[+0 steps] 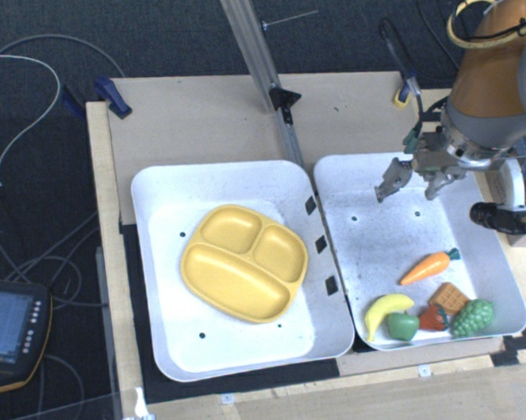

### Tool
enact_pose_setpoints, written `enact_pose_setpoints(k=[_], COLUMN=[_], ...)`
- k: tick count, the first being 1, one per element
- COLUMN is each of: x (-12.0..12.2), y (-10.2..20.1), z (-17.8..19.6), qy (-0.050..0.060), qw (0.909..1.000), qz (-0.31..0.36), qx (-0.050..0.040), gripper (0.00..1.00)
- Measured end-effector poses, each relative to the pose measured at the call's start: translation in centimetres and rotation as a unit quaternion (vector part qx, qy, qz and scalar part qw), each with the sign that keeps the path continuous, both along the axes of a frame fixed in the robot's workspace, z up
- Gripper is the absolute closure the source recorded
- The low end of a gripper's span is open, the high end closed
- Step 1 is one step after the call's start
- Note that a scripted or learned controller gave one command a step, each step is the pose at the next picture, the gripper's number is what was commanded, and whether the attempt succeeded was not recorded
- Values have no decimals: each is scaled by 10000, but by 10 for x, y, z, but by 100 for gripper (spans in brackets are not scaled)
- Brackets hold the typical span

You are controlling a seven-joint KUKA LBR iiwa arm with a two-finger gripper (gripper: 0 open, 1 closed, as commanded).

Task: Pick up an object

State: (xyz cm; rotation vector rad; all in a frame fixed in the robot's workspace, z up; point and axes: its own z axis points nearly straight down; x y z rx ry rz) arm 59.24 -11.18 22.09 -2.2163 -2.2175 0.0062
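Observation:
My gripper (416, 183) hangs over the far part of the right bin (373, 242), its two fingers spread open with nothing between them. Toy food lies well below it in that bin's near right corner: an orange carrot (426, 267), a yellow banana (383, 310), a green apple (402, 326), a small red piece (431, 319), a brown waffle-like piece (448, 297) and a green bunch of grapes (473, 316). The gripper is apart from all of them.
The left bin (158, 257) holds a yellow divided plate (244, 262). A slanted metal post (262, 61) rises at the back between the bins. Cables and a pendant (11, 330) lie on the floor to the left.

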Motion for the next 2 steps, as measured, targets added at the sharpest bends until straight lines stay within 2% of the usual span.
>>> enact_pose_setpoints(k=[2], x=[-2], y=[16], z=[-118], qy=[7], qw=[10000], qz=[2], qx=[5], gripper=[0])
